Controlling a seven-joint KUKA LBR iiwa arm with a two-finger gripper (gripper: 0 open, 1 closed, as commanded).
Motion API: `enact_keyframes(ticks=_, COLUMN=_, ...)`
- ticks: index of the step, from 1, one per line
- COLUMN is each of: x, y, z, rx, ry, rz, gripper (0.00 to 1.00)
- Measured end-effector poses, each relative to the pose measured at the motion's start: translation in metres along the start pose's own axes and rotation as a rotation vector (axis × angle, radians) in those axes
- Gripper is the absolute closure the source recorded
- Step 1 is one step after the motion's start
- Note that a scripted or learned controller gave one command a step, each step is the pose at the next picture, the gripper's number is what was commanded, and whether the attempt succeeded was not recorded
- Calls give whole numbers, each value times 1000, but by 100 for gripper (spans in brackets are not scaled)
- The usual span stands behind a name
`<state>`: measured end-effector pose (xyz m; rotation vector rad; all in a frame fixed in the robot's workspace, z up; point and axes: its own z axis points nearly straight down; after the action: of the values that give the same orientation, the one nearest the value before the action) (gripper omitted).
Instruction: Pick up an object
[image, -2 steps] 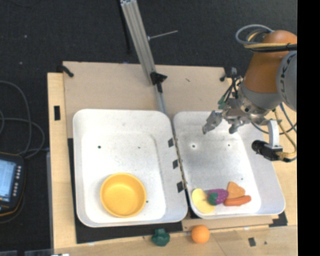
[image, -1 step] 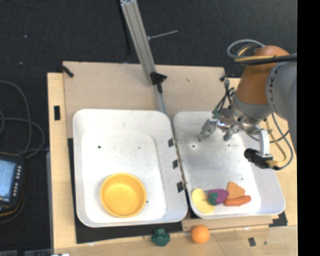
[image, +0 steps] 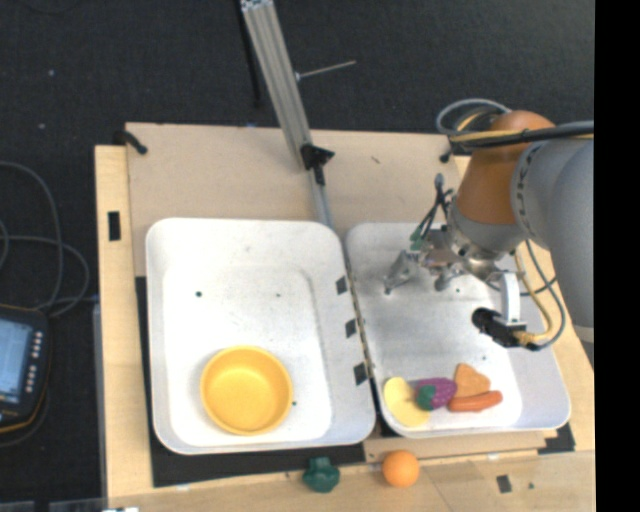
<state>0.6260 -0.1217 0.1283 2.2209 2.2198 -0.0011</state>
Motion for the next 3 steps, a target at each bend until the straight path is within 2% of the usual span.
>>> enact_keyframes(ticks=1, x=-1, y=1, z=-11, rx=-4, ry=1, rz=3, gripper=100)
enact_keyframes(ticks=2, x=-3, y=-1, z=-76, rx=-7, ry=0, rz=1, gripper=100)
enact_keyframes(ticks=3, x=-4, y=0, z=-90, rx=-1, ry=1, rz=-2, gripper=100)
